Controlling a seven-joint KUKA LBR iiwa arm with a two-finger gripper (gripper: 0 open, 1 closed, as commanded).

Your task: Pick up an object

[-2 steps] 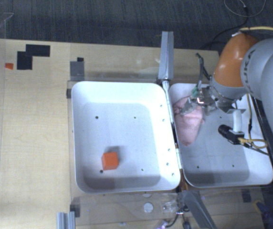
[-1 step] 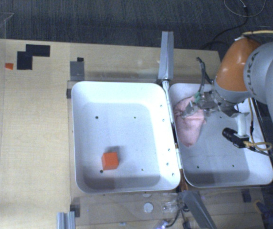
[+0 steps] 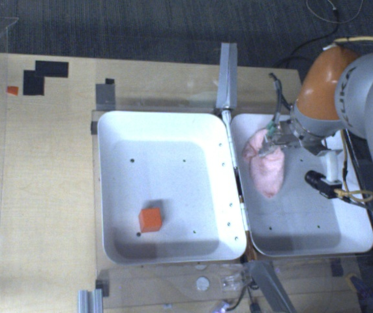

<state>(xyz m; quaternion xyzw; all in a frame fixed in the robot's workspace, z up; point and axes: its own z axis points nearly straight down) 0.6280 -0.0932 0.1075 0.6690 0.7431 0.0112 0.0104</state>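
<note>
Arm comes in from the right, grey body with the orange band sitting above the right bin. Gripper is down at the upper left part of that bin, right at the top end of a pink soft-looking object. The pink thing lies on the bin floor, long axis running roughly top to bottom, close to the bin's left wall; its upper end sits under the gripper tip. From here I can't tell how the pincer stands or if it has any real hold on the pink object, the wrist and cabling cover that spot. A black part of the tool sticks out lower right of the wrist, over the bin floor, clear of the pink object. Left bin has one small orange block on its floor, lower left of centre, well apart from the arm. A grey metal divider post stands at the top between the two bins. Bench top is light wood, with black markers and a tiny orange square near its upper left corner.
</note>
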